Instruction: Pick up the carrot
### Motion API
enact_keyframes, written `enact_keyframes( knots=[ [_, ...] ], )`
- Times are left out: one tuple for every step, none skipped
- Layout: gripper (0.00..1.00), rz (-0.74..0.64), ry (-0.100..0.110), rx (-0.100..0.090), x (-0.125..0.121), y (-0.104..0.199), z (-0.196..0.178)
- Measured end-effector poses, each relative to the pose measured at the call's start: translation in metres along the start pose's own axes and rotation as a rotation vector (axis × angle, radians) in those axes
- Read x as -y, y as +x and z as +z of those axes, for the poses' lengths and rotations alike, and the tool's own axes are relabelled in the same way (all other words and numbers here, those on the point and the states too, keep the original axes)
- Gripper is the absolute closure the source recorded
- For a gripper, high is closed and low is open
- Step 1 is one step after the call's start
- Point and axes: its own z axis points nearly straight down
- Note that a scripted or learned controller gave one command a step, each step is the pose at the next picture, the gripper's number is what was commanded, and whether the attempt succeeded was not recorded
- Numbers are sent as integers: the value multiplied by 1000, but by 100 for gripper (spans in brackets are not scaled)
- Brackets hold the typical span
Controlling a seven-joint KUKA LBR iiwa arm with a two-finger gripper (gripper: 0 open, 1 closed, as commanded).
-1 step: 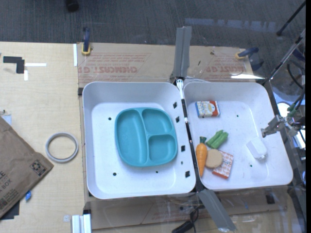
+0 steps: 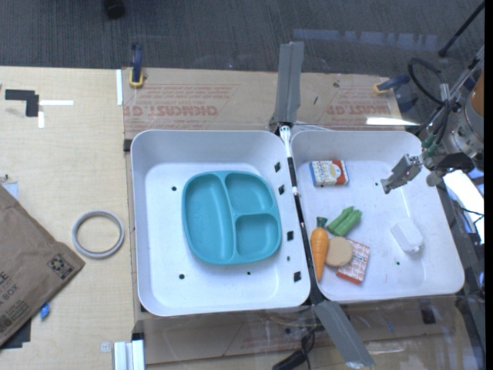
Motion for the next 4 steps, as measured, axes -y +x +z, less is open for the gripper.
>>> enact_keyframes(
  knots=[
    [0, -126, 2, -1, 7, 67, 68],
    [0, -252, 2, -2, 5, 92, 113],
    [0, 11, 2, -1, -1, 59, 122],
    [0, -72, 2, 0, -24, 100, 122]
  ],
)
